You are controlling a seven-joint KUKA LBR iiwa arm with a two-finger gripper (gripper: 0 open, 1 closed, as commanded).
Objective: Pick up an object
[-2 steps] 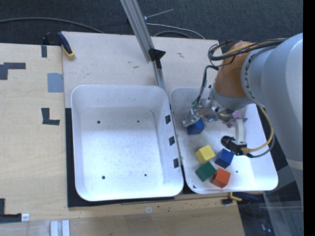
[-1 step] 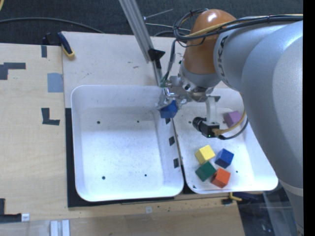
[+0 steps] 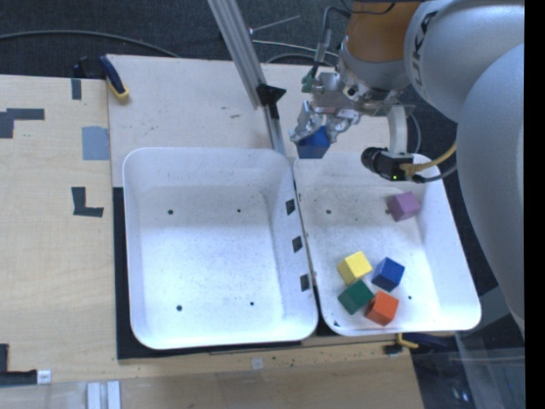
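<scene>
My gripper (image 3: 317,135) hangs above the far edge of the right bin (image 3: 443,254), close to the divide between the bins. It is shut on a blue block (image 3: 313,143) that sits between its fingers, lifted off the bin floor. In the right bin lie a purple block (image 3: 403,204) near the far right, and a cluster toward the front: a yellow block (image 3: 355,267), a second blue block (image 3: 388,273), a green block (image 3: 356,296) and an orange block (image 3: 382,308).
The left bin (image 3: 136,228) stands beside the right one. A slanted metal post (image 3: 243,49) rises just left of the gripper. A yellow-handled clamp (image 3: 113,77) lies on the bench at the far left.
</scene>
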